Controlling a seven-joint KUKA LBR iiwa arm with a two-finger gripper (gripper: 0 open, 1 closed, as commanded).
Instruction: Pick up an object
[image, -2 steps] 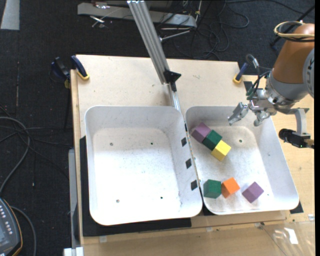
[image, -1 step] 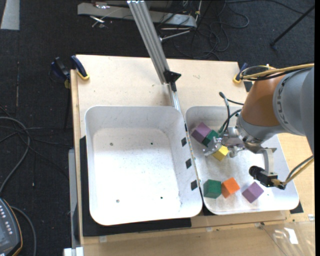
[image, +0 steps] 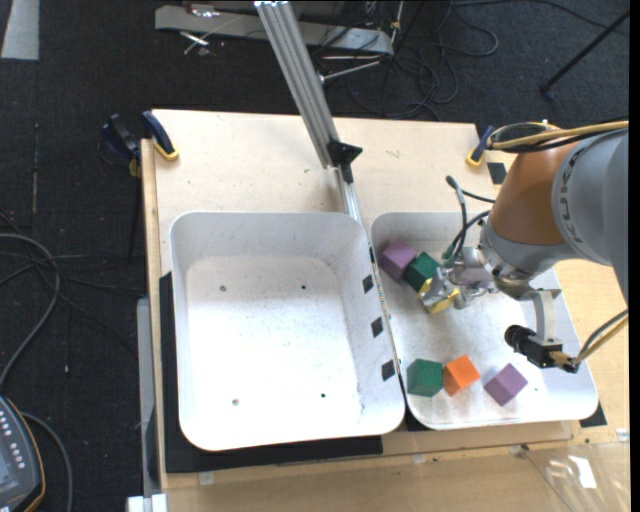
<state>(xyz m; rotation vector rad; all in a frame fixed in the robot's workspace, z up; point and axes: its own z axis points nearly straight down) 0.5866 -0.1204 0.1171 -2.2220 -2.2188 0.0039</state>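
Nearest us, a green cube (image: 425, 377), an orange cube (image: 461, 374) and a purple cube (image: 505, 383) lie below our gripper (image: 447, 290). Its grip we cannot tell. A small yellow block (image: 436, 298) touches its tip; a dark green cube (image: 421, 270) lies just up-left.
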